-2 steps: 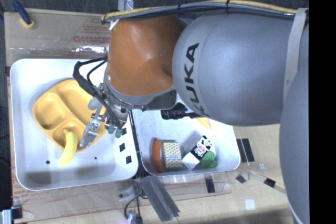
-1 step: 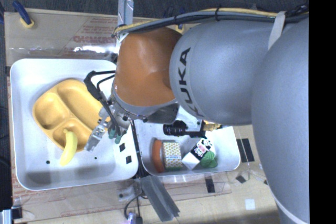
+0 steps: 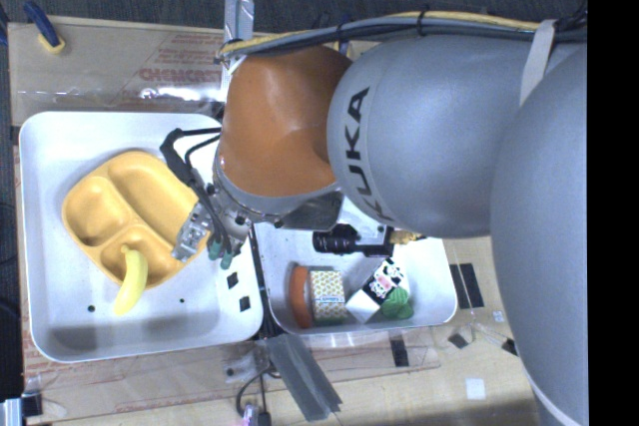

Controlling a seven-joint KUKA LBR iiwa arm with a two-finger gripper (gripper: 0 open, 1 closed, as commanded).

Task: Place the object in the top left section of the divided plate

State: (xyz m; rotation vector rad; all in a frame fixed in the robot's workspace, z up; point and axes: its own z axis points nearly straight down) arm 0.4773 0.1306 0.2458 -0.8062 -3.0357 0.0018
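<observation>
A yellow divided plate [image 3: 118,205] lies tilted in the left bin [image 3: 50,314]. A yellow banana [image 3: 132,278] lies half on the plate's lower edge and half on the bin floor. My gripper [image 3: 200,236] hangs at the plate's right rim, above the bin floor, up and to the right of the banana. I see nothing between its fingers, and their spread is unclear.
The right bin [image 3: 439,309] holds a red-lidded jar with a patterned label [image 3: 318,294], a black-and-white cow-patterned carton [image 3: 381,282] and a green thing [image 3: 399,304]. The arm's orange band and grey body cover most of that bin and the bins' shared wall.
</observation>
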